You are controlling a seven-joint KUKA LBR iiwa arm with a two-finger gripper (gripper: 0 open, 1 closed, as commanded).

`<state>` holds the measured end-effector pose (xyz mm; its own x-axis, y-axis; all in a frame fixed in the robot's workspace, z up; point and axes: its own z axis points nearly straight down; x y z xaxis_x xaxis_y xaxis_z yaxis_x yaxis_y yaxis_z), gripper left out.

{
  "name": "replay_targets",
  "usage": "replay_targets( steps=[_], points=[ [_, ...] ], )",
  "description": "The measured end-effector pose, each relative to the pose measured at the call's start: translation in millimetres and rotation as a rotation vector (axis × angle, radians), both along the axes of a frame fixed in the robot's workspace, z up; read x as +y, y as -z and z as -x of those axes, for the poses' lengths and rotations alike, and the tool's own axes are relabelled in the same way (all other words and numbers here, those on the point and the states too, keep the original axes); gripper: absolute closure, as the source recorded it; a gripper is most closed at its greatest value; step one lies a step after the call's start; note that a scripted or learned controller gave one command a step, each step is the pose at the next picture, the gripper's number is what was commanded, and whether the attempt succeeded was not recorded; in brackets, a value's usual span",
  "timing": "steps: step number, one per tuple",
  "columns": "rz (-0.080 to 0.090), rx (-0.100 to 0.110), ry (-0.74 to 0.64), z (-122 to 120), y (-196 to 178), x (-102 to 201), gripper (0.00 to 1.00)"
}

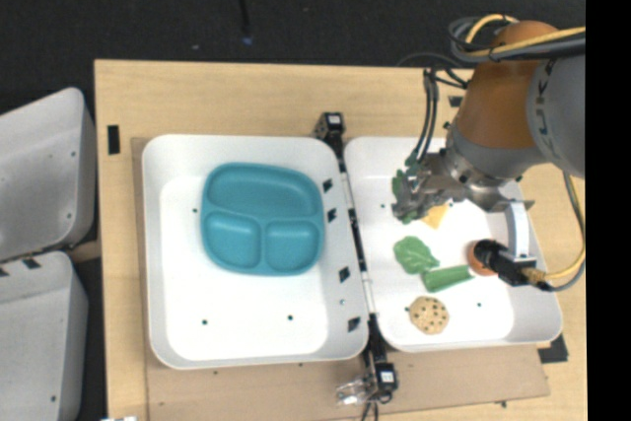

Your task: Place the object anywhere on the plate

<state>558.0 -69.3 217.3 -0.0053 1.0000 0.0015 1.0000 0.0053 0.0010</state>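
Arm's gripper (412,202) is low in the right bin (493,330), over a yellow piece (437,215) by the green leaf (415,253); honestly can't tell its state. Teal plate (262,217) sits in the left bin (177,311) with lots of white floor around it.

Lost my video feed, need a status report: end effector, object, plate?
End effector low in right bin, over yellow piece; grip unconfirmed. Green items, cookie loose nearby. Teal plate in left bin, path unobstructed.
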Motion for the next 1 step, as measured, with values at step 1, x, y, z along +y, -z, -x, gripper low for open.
replay_targets(
  steps=[1],
  points=[
    [0.001,0.001,0.001,17.3,2.1,46.9,1.0]
  ],
)
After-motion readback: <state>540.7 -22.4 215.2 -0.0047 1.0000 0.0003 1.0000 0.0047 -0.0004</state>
